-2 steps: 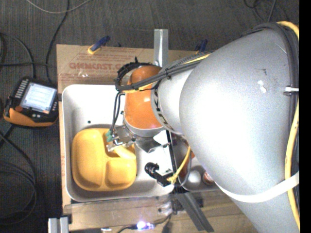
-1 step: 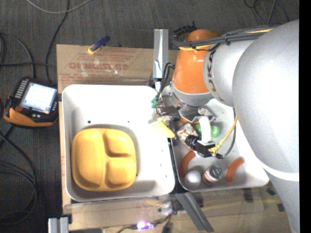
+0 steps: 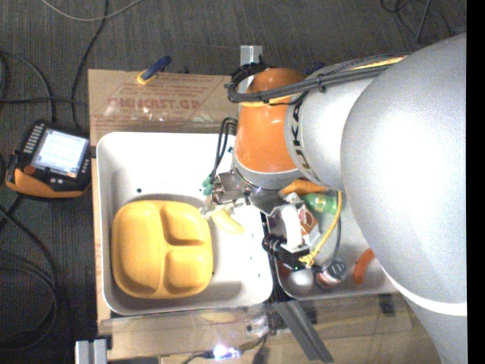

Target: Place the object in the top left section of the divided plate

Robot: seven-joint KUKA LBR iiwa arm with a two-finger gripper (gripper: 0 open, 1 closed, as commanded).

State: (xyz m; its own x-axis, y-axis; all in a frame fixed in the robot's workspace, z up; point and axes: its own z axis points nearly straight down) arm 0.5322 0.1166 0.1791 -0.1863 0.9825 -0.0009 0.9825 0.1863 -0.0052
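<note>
A yellow divided plate lies in the left white bin, toward its front left. It has one long section on its left side and two smaller ones on its right. A small pale yellow object sits just off the plate's upper right rim, over the bin floor. My gripper is directly above and touching or nearly touching this object. The orange wrist band and the grey arm hide much of the gripper, so I cannot tell whether the object is held or resting on the bin.
The right bin is mostly hidden under the arm. It holds several items, among them a green one, an orange one and a metallic one. A teach pendant lies left of the bench.
</note>
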